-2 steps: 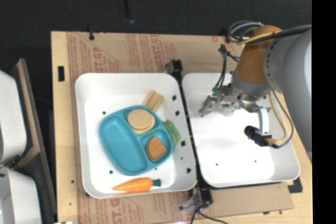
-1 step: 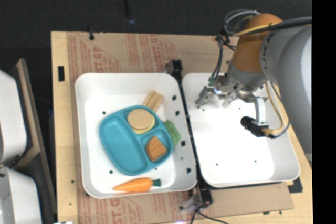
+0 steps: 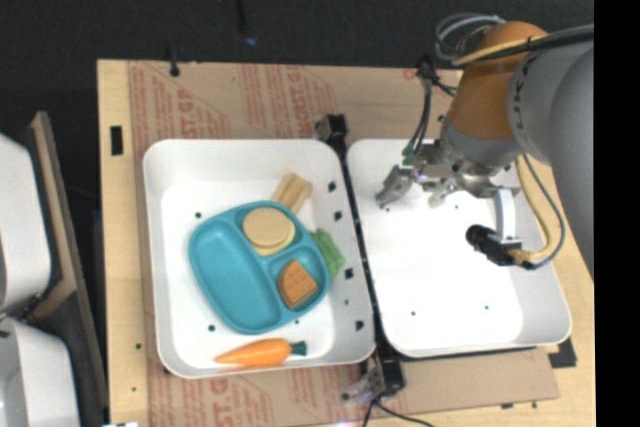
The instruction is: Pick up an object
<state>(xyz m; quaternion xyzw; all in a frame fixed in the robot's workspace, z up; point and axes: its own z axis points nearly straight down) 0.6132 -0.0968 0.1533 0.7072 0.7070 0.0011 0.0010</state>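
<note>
My gripper (image 3: 416, 192) hangs over the upper left part of the right bin (image 3: 450, 315), open, with nothing between its fingers. The objects lie in the left bin (image 3: 170, 215). A blue divided tray (image 3: 235, 280) sits at its middle and carries a round tan biscuit (image 3: 270, 228) and a brown waffle-like piece (image 3: 298, 283). An orange carrot (image 3: 260, 352) lies by the front wall. A pale wooden block (image 3: 292, 190) rests behind the tray, and a green piece (image 3: 331, 253) sticks out at the tray's right edge.
A black divider (image 3: 352, 215) runs where the two bins meet. The grey arm with its orange band (image 3: 490, 95) and cables covers the right bin's back right corner. A black connector (image 3: 490, 243) hangs off the arm over the right bin.
</note>
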